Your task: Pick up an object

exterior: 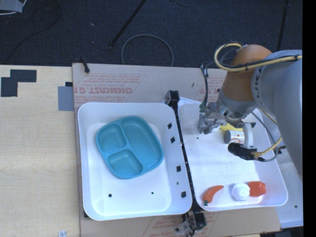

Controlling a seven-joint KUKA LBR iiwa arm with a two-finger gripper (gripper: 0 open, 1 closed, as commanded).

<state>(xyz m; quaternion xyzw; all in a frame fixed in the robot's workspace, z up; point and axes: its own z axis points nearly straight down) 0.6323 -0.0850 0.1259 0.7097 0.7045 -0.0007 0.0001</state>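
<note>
Three small things lie along the near edge of the right bin (276, 181): an orange, pepper-shaped piece (213, 193) at the left, a white ball-like object (241, 191) just beside it, and a red-orange piece (256, 187) touching the white one on its right. A yellow object (230, 128) lies further back, partly hidden under the wrist. The pincer (208, 124) hangs low over the back left part of this bin, well apart from the three; whether it is clenched or released I cannot tell. The left bin (98, 191) holds a blue divided plate (129, 146). Both bins rest on the bench (34, 157).
</note>
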